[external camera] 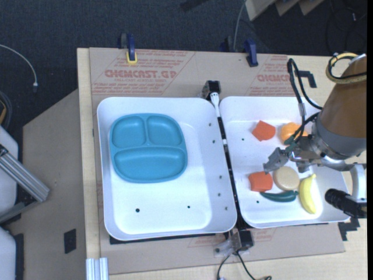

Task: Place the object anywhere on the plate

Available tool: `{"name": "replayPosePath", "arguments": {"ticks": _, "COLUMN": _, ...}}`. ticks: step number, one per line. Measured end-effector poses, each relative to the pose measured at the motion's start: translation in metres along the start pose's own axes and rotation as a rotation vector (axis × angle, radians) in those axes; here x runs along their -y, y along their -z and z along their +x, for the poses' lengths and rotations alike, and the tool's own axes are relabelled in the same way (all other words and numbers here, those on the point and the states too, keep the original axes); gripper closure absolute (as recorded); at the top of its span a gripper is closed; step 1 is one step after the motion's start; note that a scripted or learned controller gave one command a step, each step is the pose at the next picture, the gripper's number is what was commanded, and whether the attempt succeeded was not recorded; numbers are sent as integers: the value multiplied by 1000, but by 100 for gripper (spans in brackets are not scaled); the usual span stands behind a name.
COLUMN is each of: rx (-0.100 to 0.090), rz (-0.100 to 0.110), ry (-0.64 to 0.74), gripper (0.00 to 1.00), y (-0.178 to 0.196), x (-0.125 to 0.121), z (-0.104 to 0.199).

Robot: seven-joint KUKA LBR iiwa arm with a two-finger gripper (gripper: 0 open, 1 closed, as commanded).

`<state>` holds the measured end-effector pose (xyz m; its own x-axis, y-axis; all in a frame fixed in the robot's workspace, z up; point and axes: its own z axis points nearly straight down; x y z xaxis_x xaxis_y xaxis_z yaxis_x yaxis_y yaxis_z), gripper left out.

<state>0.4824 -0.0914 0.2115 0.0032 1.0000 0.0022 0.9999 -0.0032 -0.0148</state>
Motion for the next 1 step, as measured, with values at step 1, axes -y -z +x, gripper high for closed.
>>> {"name": "replayPosePath", "arguments": {"ticks": 1, "rx": 2, "rz": -14, "ry": 3, "gripper": 0, "y": 6, "x": -3, "z": 0}}
